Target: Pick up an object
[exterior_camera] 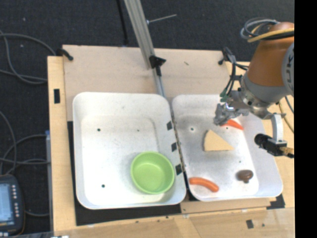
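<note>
At the far left edge of the frame a small black device with a screen (8, 202) sits on the dark floor, with loose cables (20, 48) trailing above it. The wooden bench (109, 68) carries two shallow white bins side by side. The left bin (99, 118) holds a lime-green bowl (152, 172), upright, in its lower right corner close to the dividing wall. A slanted aluminium post (141, 29) rises from the bench behind the seam between the bins.

The right bin (193, 113) holds four things. An orange sausage-shaped piece (204, 184) lies near its lower left corner. A tan wedge (216, 143) (pale, triangular, like a slice of cheese) lies near the middle. A small brown rounded object (244, 175) rests toward the lower right, well apart from the wedge. A second orange piece (234, 125) lies in the upper right part, just beside the gripper and partly hidden by it.

The gripper (223, 115) hangs over the upper part of the right bin, above the wedge's tip, with the orange-banded arm (270, 63) reaching in from the right. Whether its fingers are spread or closed, and whether they hold anything, cannot be told from this view
</note>
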`<state>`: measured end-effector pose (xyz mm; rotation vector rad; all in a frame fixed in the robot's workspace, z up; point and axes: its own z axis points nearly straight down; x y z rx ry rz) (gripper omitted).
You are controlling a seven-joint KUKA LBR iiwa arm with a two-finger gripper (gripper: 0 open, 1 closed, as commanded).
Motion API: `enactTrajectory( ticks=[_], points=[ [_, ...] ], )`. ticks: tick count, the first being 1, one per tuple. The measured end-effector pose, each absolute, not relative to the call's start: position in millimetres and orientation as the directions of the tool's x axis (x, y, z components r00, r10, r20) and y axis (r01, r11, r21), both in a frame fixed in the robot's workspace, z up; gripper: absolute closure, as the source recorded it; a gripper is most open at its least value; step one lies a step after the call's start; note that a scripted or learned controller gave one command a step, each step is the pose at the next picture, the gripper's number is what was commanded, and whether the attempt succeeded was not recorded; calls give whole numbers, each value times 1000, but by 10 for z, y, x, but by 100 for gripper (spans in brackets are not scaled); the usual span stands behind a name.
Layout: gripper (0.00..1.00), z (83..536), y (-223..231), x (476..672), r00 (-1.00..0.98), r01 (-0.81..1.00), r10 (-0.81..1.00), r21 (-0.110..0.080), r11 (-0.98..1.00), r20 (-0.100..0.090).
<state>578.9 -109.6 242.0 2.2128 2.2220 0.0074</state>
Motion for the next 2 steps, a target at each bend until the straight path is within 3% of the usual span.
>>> enactTrajectory(
  ticks=[1,2],
  points=[
    [100,2628,-1103,5801,-5,1000,1000,4,5,0],
    [100,2587,-503,5773,-8,1000,1000,1,8,1]
  ],
)
